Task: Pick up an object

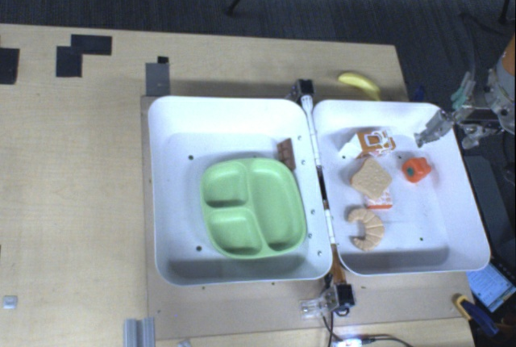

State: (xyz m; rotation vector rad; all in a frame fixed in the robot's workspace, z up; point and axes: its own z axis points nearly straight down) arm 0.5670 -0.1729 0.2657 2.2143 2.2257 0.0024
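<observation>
A: Where's your tool (439, 127) rn?

B: Over the right bin (472, 244), at its upper right edge, arm coming in from the right. Nothing's between the fingers. Whether they're apart or together, can't tell; they blur into one grey shape at this angle.

A: And the stuff to grab?

B: All in the right bin. Orange toy (417, 169) sits just beside the tool, below and a bit left. Small carton (375, 142) w/ orange print is further left, a cracker-like piece (371, 178) below that, croissant (367, 228) nearest the front. Left bin (161, 176) has a green divided plate (251, 206) and a small brown bit (285, 150) by its upper right corner.

A: So how'd you do it well?

B: I'd go for the orange toy, since it's closest and stands apart from the others. Centre over it, come straight down, close across its narrow side. Keep off the bin wall.

A: Anything you can't make out?

B: Most of my arm is cut off at the frame edge. Banana (359, 83) on the table behind the bins is partly hidden by the rim. Brown bit is too small to identify.
</observation>
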